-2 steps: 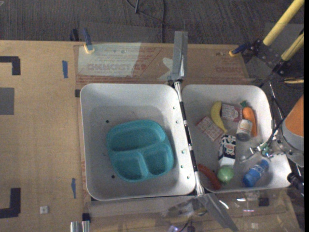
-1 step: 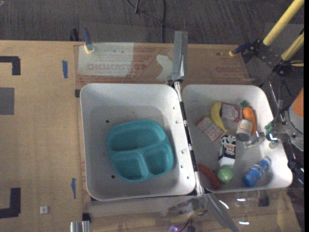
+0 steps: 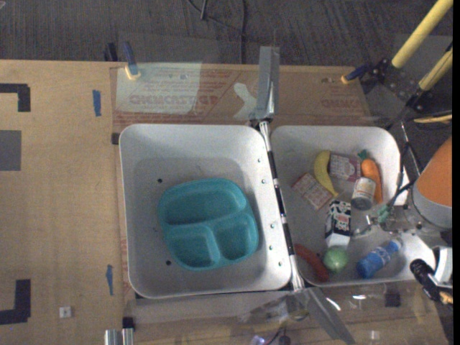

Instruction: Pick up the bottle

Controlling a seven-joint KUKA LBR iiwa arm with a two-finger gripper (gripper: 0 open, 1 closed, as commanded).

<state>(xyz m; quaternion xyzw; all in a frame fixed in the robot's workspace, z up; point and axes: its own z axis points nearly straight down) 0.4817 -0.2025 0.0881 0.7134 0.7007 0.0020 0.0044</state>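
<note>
Can't tell finger state; gripper is a small dark cluster with green bits at the right bin's right side, too blurred to resolve; nothing visibly between the fingers. Behind it the grey arm with orange band comes in over the right wall of the right shallow white bin.

Blue-bodied clear plastic bottle lies on its side, tilted, just below the gripper near the bin's front-right corner; some bare floor around it, front wall close.

Left of the bottle: round green apple-like ball, touching a red elongated item by the front-left corner; black-and-white milk carton just above the ball. Upper cluster: yellow banana, flat pinkish packet, small purple-pink box, orange carrot, small cylindrical can; packed close, little room between.

Left shallow white bin holds a teal three-compartment plastic tray, centred; wide bare margin all round it.
</note>
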